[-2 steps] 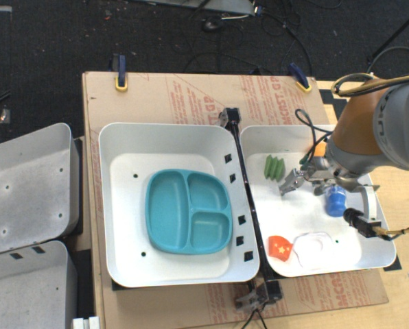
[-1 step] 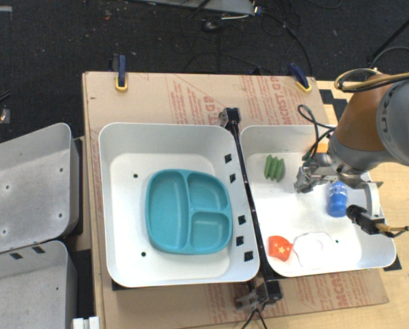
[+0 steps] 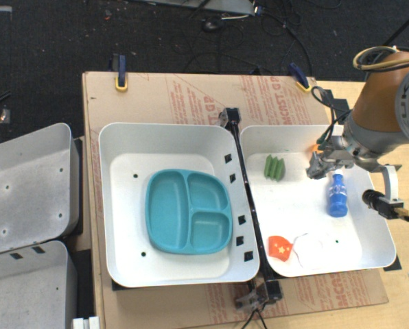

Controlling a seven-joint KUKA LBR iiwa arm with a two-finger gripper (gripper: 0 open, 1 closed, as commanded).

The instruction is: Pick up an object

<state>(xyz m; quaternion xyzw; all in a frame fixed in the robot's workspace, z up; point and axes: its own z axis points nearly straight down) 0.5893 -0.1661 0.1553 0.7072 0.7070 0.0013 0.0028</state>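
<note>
Look at the right bin (image 3: 369, 256) on your bench (image 3: 170, 98): the arm (image 3: 386, 108) leans in over its far right corner, orange band uppermost, and the tool (image 3: 319, 164) hangs low above the bin's far edge. You cannot tell from this slant whether the tool is spread or pressed together, and nothing shows between its tips.

Just beside the tool, toward the near edge, you have a blue bottle (image 3: 337, 196) lying on the bin floor, its white cap pointing at the far edge. It sits apart from the tool, not in it. Toward the divider between the bins, near the far edge, lies a small green ridged piece (image 3: 274, 168), well apart from the bottle. At the near edge of the same bin you will find an orange-red piece (image 3: 280, 247), with a faint clear item just beside it that is too hard to make out.

The left bin (image 3: 122, 139) carries a teal divided plate (image 3: 189, 212), flat in its middle.
</note>
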